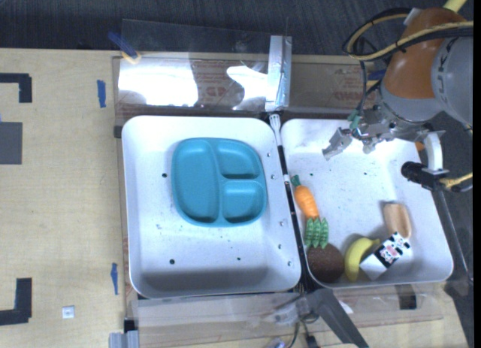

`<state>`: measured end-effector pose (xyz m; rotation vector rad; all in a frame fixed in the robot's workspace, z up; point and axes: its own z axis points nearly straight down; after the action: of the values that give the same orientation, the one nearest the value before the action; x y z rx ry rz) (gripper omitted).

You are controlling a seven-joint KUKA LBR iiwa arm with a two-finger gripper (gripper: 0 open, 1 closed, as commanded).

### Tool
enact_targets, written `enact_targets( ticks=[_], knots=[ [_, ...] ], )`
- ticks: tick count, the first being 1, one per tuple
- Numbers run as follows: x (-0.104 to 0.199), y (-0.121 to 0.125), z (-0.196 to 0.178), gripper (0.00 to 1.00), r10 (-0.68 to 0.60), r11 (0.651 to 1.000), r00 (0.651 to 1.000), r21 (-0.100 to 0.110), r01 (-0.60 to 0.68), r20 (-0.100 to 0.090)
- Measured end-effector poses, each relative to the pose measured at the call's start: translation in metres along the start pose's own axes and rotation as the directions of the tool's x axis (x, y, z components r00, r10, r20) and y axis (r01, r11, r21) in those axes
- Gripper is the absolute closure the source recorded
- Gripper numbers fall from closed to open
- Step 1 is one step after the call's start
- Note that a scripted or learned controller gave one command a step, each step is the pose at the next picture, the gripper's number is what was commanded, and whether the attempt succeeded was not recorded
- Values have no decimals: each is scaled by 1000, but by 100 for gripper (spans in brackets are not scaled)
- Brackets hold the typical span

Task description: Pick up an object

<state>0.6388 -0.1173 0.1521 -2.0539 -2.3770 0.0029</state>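
The toy items crowd the right white bin's (338, 181) lower edge: an orange plastic carrot (306, 201) at nine o'clock, a brown kiwi-like ball (325, 261), yellow banana (356, 255), cow-patterned block (391, 252) and tan bread roll (397, 219) toward five. The gripper (352, 137) hovers at twelve, jaws spread, holding nothing, likely poised before descending.

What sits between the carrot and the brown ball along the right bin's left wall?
In the camera view, green pea pods lie between the carrot and the brown ball.
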Motion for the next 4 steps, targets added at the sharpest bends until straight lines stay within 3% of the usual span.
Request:
enact_targets(
  ticks=[1,2,3,4],
  knots=[
    [-18,-51,66,0,60,998,998,-3,-60,-1],
    [4,5,67,0,217,976,976,-5,-217,1],
    [41,-33,-33,0,121,993,993,-4,-121,-1],
    [-7,-120,59,0,136,991,991,9,-136,-3]
  ],
)
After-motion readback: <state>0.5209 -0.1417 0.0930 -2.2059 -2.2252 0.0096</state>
